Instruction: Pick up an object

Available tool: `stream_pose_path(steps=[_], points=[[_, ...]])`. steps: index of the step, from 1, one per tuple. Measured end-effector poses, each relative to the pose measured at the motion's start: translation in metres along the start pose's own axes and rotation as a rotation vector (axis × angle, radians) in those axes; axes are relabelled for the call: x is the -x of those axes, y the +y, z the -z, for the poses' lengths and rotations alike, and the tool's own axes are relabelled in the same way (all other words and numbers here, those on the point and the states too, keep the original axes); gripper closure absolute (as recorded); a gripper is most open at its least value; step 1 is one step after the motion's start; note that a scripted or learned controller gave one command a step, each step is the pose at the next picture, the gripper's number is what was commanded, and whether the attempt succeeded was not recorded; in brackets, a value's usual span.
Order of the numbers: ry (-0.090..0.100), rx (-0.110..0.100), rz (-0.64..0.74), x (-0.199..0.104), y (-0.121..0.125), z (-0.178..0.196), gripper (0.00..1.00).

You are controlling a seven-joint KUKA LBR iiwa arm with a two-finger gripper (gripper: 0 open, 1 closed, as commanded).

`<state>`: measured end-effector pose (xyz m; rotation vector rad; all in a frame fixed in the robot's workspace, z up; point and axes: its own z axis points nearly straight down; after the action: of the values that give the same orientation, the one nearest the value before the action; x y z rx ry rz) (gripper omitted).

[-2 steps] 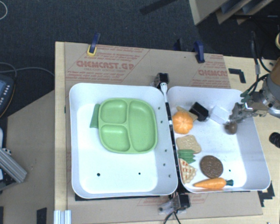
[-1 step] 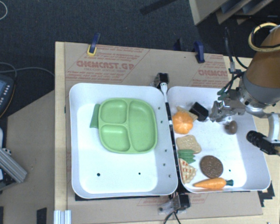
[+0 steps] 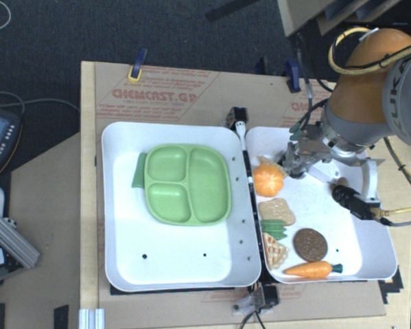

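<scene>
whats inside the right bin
The right bin holds an orange, cracker, waffle, brown cookie and carrot. The gripper covers the back corner.

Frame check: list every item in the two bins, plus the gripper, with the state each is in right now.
green divided plate: flat, upright, in the left bin, compartments bare.
orange: in the right bin, against its left wall.
cracker: lying flat below the orange.
brown round cookie: lying flat.
waffle piece: lying flat by the left wall.
carrot: on its side along the near edge.
gripper: low over the right bin, beside the orange.
</scene>
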<state>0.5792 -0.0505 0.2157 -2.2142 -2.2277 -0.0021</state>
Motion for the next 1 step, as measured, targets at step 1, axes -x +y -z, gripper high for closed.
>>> stream_pose_path(steps=[1], points=[[0.000,0.003,0.000,-0.0465,0.0128,0.0104,1.00]])
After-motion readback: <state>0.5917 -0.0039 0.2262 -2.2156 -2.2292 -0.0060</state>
